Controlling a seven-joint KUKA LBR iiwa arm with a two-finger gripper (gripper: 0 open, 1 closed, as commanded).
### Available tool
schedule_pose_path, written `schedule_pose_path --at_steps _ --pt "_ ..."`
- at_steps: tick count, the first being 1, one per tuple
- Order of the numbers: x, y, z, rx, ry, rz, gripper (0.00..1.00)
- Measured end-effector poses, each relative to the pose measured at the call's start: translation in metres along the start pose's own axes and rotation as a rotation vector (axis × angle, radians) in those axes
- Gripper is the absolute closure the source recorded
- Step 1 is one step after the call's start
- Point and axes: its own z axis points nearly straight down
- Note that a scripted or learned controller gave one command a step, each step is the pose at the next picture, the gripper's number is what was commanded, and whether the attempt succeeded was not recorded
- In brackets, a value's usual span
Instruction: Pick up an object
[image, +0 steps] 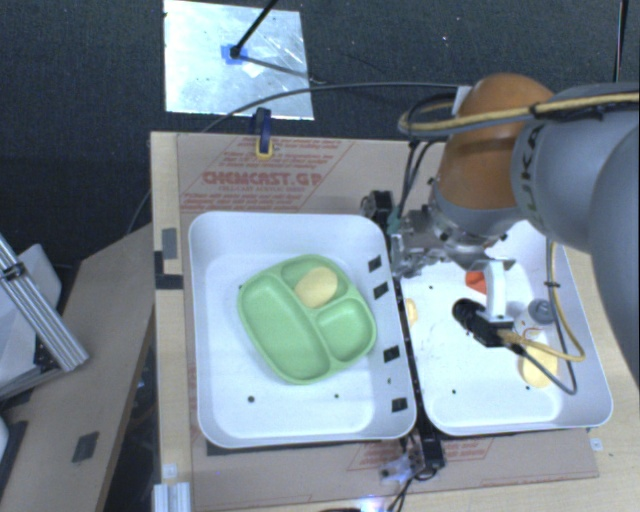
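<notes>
My gripper (408, 256) hangs low over the near-left part of the right bin (500, 408), close to the wall between the two bins. A small yellow piece (411, 312) lies just below it by the divider. A red-orange object (478, 282) peeks out beside the wrist. Further right lie a grey round object (540, 312) and a pale yellow object (538, 366). In the left bin (225, 400) a green divided plate (290, 335) holds a yellow lump (318, 287) in its top compartment.
The grey arm with its orange band (495, 120) covers the back of the right bin. Black clips (380, 291) sit along the divider. A cardboard sheet (270, 170) lies behind the bins, and a metal rail (40, 315) stands at the left.
</notes>
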Motion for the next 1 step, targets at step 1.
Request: schedule_pose_path --at_steps 1 --pt "0.0567 -0.0134 -0.012 -0.003 0.001 -0.002 1.0"
